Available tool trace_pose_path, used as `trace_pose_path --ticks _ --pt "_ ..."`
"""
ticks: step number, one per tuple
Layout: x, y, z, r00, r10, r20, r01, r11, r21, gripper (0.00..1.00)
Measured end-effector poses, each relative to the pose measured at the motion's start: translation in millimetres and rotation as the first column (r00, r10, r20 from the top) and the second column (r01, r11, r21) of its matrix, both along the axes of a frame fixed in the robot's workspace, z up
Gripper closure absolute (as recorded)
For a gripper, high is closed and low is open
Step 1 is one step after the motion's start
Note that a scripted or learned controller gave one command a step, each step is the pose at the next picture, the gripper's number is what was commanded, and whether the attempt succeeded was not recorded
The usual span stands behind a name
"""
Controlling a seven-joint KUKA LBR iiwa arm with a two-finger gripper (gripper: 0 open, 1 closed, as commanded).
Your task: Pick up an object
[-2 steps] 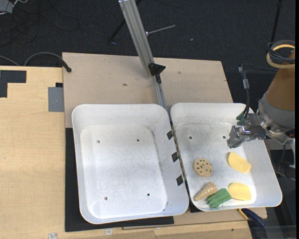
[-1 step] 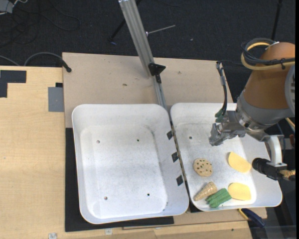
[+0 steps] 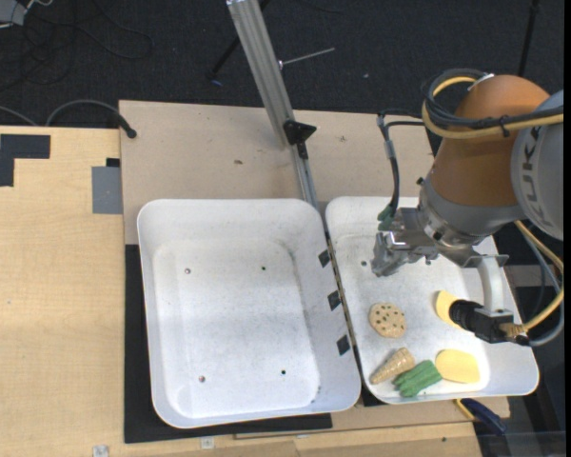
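My gripper [image 3: 388, 255] hangs over the upper middle of the right bin [image 3: 354, 219], above bare white floor, with nothing seen in it. Below it in the same bin lies a round tan cookie with dark chips [image 3: 387, 320]. Further toward the front edge sit a tan cone-shaped piece [image 3: 392, 365], a green leafy piece [image 3: 419, 379] and a yellow lemon-like piece [image 3: 458, 366], close together. Another yellow piece [image 3: 444, 305] lies to the right of the cookie, partly covered by the arm's hardware.
The left bin [image 3: 162, 255] sits beside the right one, joined by black clips [image 3: 334, 299] along the shared wall. A slanted aluminium rail [image 3: 266, 74] rises from behind the gap between the bins. The grey and orange arm [image 3: 485, 160] looms over the right bin's far right side.
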State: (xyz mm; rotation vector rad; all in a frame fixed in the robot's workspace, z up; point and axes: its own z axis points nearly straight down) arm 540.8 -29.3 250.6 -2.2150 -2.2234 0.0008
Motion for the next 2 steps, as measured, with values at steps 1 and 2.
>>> trace_pose_path --ticks 1,2 --pt "-12 55 -5 1.0 0.001 -0.003 -0.001 1.0 0.001 1.0" --pt "-10 110 0 1.0 0.001 -0.001 -0.001 1.0 0.0 1.0"
